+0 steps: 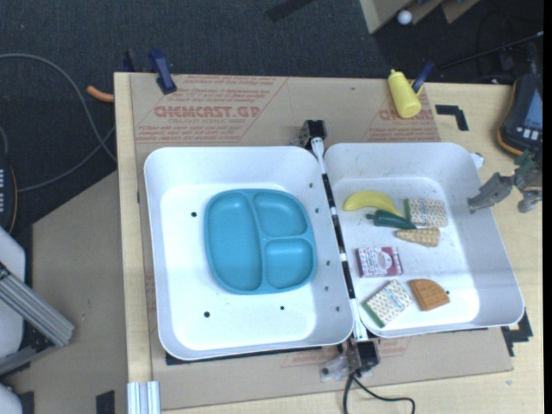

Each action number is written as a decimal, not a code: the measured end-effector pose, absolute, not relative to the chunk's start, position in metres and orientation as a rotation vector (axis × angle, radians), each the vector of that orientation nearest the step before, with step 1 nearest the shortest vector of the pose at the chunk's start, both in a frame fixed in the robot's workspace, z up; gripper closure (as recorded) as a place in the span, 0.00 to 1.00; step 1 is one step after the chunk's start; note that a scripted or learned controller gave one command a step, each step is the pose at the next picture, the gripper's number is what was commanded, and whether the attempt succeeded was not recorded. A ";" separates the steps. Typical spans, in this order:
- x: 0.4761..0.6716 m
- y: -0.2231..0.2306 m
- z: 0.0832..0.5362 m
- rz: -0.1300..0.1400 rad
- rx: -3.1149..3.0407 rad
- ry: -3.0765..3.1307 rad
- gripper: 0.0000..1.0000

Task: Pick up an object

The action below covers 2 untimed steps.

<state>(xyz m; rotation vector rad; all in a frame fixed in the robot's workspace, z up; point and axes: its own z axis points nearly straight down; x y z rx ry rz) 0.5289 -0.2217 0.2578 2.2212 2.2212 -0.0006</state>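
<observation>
Banana [373,202] lengthwise left-right, ends downward.

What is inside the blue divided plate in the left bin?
Nothing visible: all three compartments of the blue divided plate show bare blue. The bin floor beneath it is covered, so anything there stays hidden.

Hand [504,192] cut off at right edge
</observation>
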 end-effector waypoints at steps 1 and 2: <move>0.573 -0.211 0.084 0.002 2.219 2.224 0.00; 0.580 -0.126 0.113 0.002 2.220 2.226 0.00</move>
